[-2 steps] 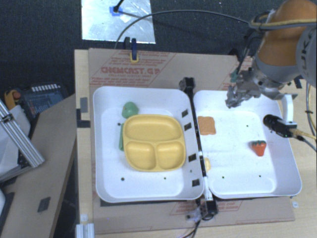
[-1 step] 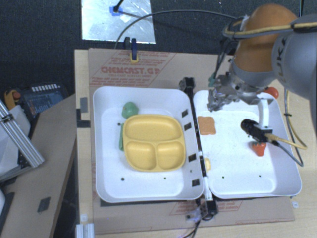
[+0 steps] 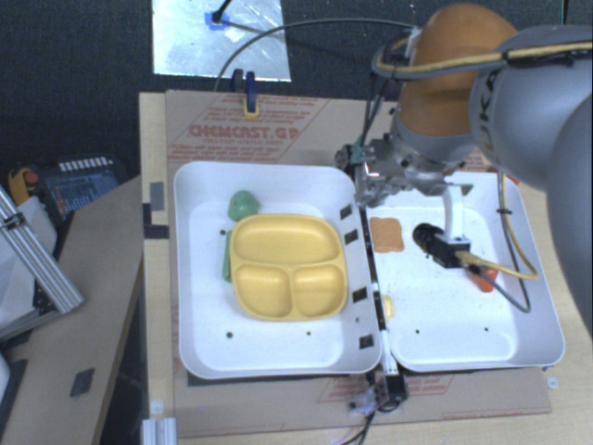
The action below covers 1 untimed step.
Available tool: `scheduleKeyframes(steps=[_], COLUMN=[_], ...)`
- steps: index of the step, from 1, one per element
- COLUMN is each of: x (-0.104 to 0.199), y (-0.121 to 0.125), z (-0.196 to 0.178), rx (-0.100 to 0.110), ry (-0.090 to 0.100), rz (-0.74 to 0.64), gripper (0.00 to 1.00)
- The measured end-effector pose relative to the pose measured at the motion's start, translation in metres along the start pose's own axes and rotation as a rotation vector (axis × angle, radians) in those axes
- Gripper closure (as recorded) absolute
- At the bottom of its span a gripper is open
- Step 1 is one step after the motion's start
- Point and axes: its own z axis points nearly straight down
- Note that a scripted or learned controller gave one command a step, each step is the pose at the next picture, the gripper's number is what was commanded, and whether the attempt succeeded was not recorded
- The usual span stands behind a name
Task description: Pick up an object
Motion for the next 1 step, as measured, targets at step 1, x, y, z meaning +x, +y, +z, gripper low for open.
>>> scheduleKeyframes(steps=[1], x=[0.0521], y=[-0.0091], z=[0.0003], rx=[0.001], ry=[-0.001], rz=[0.0], gripper=[1.0])
